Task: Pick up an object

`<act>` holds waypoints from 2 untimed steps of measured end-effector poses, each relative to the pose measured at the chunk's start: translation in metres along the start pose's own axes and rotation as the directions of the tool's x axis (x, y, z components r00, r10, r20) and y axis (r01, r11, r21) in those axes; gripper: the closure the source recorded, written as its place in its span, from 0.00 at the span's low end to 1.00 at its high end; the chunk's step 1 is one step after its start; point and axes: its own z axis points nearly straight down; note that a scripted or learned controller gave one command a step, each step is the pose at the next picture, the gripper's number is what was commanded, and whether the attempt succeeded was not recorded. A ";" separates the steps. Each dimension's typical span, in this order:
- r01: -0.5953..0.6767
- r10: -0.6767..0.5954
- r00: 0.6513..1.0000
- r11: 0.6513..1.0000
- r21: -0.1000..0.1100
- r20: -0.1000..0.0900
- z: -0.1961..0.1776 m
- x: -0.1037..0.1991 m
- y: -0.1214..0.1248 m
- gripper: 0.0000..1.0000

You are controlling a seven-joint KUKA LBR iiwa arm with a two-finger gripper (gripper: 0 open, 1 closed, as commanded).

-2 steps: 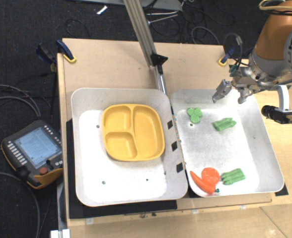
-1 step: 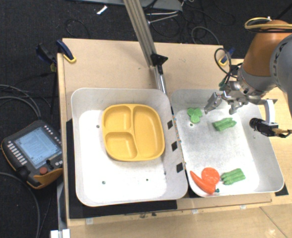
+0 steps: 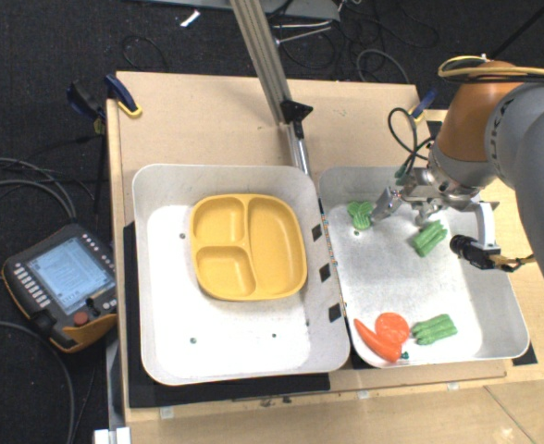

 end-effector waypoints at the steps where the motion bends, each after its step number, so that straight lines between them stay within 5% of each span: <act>1: 0.000 0.000 1.000 1.000 -0.007 0.002 -0.014 0.000 0.002 1.00; 2: 0.001 -0.001 1.000 1.000 -0.013 0.002 -0.078 -0.002 0.007 1.00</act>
